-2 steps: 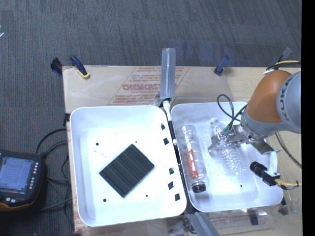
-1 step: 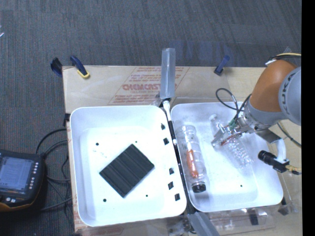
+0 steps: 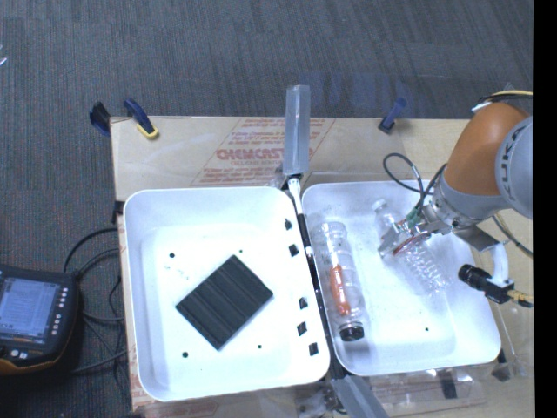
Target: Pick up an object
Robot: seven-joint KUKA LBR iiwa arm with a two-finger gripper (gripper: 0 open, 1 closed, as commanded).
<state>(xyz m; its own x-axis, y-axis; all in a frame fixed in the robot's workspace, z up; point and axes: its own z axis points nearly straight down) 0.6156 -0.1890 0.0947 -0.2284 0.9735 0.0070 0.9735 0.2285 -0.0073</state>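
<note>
Clear plastic dominates the right bin (image 3: 470,342): a crushed bottle (image 3: 416,255) lies directly beneath the claw (image 3: 402,236), and a second bottle with an orange label (image 3: 339,279) lies well to its left against the bin's near wall. Whether the claw is clenched, released or grasping the crushed bottle cannot be told from this angle. A dark ribbed pad (image 3: 224,300) rests in the left bin (image 3: 139,233), far from the claw. Risk, as judged: the thin crumpled plastic may flex or squirt sideways under pressure, leaving nothing lifted.
</note>
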